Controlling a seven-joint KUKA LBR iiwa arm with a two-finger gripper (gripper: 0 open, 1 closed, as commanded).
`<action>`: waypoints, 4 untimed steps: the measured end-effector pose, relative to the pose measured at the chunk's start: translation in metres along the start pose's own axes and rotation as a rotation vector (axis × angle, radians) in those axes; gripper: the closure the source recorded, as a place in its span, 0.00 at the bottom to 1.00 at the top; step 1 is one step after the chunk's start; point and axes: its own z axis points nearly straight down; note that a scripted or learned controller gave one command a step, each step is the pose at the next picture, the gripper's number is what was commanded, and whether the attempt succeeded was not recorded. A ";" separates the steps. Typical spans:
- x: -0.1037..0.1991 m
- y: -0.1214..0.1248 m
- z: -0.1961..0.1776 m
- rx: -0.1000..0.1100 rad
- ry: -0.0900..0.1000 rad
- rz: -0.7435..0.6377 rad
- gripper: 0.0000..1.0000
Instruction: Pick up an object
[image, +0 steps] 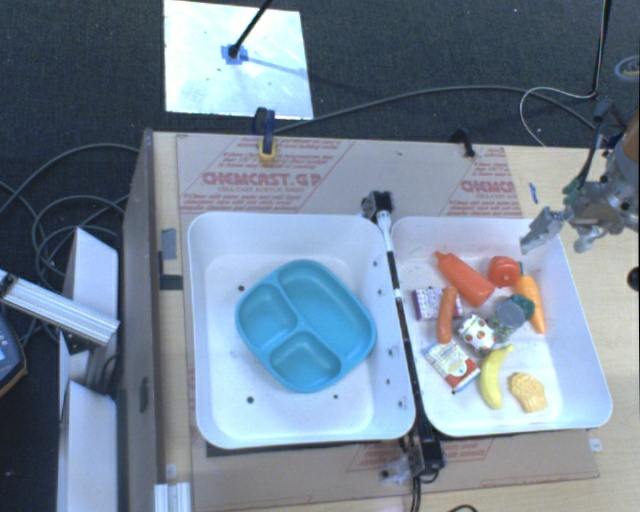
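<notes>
Both bins are plain white, the left bin holding a sky-blue divided plate; in the right bin, an orange bottle at ten o'clock, a red tomato at twelve, a yellow banana at six; tan board printed with red lettering.

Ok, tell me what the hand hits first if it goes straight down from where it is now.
Probably the right bin's far-right rim or bare floor beside it. The hand sits above that corner, clear of the red tomato; depth is uncertain.
</notes>
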 end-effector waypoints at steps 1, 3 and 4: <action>-0.005 0.021 0.125 0.003 0.001 0.000 0.00; 0.098 0.050 0.175 -0.002 0.001 -0.001 0.00; 0.097 0.051 0.164 -0.005 -0.001 -0.004 1.00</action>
